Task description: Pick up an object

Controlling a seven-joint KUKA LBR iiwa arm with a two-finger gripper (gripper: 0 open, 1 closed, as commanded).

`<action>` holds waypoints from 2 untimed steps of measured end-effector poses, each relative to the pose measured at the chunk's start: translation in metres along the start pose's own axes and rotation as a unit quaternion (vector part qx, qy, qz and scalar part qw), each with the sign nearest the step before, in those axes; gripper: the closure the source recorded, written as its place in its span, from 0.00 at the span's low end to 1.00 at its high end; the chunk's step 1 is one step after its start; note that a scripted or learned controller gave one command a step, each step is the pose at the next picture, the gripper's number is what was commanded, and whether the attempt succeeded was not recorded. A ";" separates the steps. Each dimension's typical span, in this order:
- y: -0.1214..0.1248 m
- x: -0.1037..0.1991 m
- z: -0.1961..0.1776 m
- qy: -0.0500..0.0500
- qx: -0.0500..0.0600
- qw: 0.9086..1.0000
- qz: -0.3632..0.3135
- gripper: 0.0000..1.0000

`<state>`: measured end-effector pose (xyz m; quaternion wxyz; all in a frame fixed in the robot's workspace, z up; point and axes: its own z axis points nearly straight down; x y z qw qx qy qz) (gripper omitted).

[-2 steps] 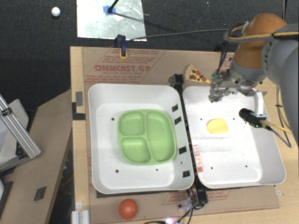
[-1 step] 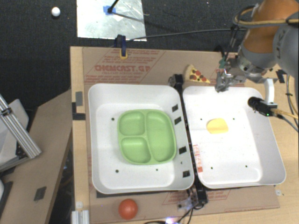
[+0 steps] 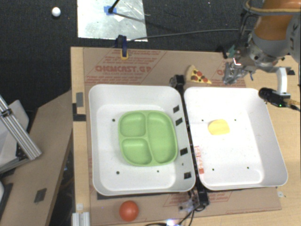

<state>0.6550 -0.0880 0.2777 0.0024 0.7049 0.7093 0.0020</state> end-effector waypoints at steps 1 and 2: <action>0.003 0.059 0.019 0.001 0.002 1.000 -0.002 1.00; 0.006 0.105 0.023 0.001 0.002 1.000 -0.001 1.00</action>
